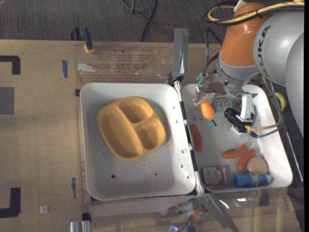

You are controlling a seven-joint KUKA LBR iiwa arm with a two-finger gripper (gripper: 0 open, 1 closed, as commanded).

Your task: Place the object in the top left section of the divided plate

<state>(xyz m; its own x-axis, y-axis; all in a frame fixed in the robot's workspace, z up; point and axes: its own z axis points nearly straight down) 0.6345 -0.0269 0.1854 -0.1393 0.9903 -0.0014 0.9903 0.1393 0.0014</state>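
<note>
The yellow divided plate lies in the left bin, with three sections, two smaller ones toward the right and top. My gripper hangs over the upper left part of the right bin. It is shut on the top end of a small orange carrot, whose green tip points down and right. The carrot is to the right of the plate, past the wall between the bins.
In the right bin lie a brown-red sausage by the left wall, two orange sausages, a tan disc, a blue bottle, a pinkish packet and a green-white packet.
</note>
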